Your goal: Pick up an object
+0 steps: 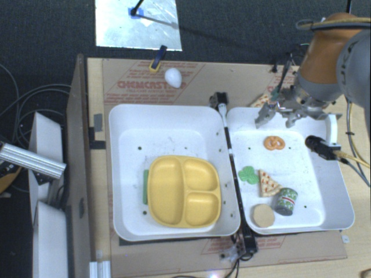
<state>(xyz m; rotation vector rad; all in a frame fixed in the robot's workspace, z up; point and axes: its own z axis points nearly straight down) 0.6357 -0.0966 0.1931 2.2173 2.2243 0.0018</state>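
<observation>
Two bins (pixel 174 120): the left holds one yellow tray (pixel 184 190); the right holds one pretzel (pixel 274 143), one green piece (pixel 248 175), one pizza slice (pixel 268 183), one can (pixel 284 201), one cookie (pixel 263 216).

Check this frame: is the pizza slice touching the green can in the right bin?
Touching. In the camera view the pizza slice lies with its lower right edge against the tilted green can, and no white bin floor shows between them.

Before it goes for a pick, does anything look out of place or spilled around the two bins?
One oddity: a white egg-shaped object lies on the cardboard behind the left bin, outside both bins. The pretzel and can lie inside the right bin.
</observation>
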